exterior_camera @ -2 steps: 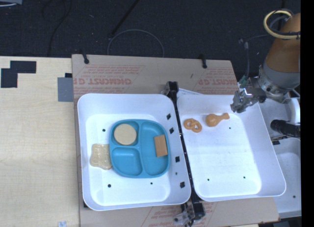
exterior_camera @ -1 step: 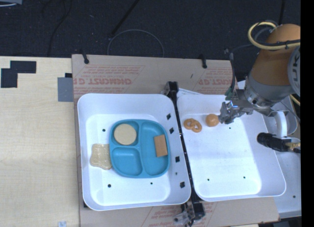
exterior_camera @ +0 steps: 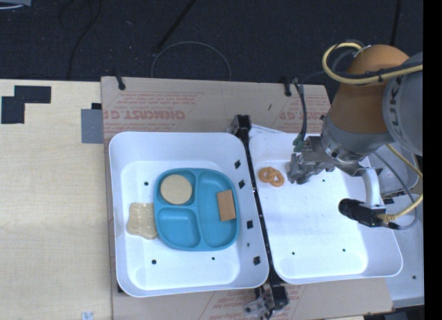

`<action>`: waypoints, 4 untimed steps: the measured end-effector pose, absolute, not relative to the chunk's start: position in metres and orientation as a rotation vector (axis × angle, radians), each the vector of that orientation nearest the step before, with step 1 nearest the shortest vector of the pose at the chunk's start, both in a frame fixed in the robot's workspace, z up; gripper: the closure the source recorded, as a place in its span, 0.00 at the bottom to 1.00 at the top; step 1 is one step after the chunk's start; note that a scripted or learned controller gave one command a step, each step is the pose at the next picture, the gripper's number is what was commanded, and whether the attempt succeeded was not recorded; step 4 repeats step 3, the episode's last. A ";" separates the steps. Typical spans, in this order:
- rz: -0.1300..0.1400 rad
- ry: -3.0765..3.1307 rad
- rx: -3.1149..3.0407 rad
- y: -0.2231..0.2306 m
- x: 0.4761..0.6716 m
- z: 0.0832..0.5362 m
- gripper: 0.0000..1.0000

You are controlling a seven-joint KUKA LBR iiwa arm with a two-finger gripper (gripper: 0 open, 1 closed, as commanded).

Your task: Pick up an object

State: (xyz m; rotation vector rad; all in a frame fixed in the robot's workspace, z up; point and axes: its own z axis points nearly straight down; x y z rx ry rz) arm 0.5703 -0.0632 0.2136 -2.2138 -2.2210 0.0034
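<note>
A small brown pretzel (exterior_camera: 271, 176) lies in the right bin (exterior_camera: 331, 256) near its left wall. My gripper (exterior_camera: 298, 172) hangs just to the right of the pretzel, low over the bin floor, with the orange-banded arm behind it. In the left bin sits a blue divided tray (exterior_camera: 181, 232) holding a round tan cracker (exterior_camera: 175, 189) and a brown rectangular biscuit (exterior_camera: 226, 205). A pale yellowish piece (exterior_camera: 141, 220) lies against the tray's left edge.
A black divider rail (exterior_camera: 250, 194) runs between the two bins. A black cable fitting (exterior_camera: 360, 211) hangs over the right side of the right bin. The left bin (exterior_camera: 131, 153) has bare floor along its rim.
</note>
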 end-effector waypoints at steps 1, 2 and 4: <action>0.004 -2.221 -2.213 -0.016 0.548 0.206 1.00; 0.002 -2.222 -2.213 0.036 0.528 0.221 1.00; 0.007 -2.220 -2.215 0.076 0.497 0.217 1.00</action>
